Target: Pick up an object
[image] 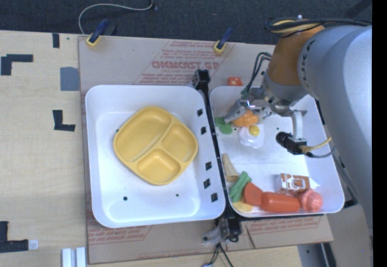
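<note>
My gripper (250, 106) hangs over the upper left part of the right bin (272, 163), at the end of the grey arm with its orange band (290, 57). Directly under it lies a small orange toy (245, 119), touching or nearly touching the gripper tip. A white fried-egg toy (251, 135) sits just below that, and a green piece (224, 127) lies to the left by the bin wall. Whether anything sits between the gripper's tips is hidden by the wrist.
The left bin (103, 115) holds a yellow divided plate (156, 145). Along the right bin's front lie a tan cracker (230, 167), a green pod (240, 185), a red-orange sausage (272, 200), a brown box (294, 183) and a pink-red fruit (312, 200).
</note>
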Motion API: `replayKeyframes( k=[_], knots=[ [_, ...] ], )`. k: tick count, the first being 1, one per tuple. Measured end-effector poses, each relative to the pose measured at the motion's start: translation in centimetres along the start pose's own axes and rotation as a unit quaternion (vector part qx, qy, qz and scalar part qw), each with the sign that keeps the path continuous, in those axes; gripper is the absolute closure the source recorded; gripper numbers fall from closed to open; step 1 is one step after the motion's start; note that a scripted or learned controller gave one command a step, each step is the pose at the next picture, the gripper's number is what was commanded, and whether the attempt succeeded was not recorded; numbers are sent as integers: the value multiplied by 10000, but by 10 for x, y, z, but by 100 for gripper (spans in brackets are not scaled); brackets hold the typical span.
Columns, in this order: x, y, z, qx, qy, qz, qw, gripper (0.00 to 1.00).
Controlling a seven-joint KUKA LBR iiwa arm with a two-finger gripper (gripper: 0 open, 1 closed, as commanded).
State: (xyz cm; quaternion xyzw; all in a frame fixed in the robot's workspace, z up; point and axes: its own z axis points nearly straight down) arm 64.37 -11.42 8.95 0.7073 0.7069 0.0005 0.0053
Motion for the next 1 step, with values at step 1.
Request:
replayKeyframes(
  k=[1],
  knots=[
    [2, 1, -11, 1, 22, -1, 10000, 100]
  ],
)
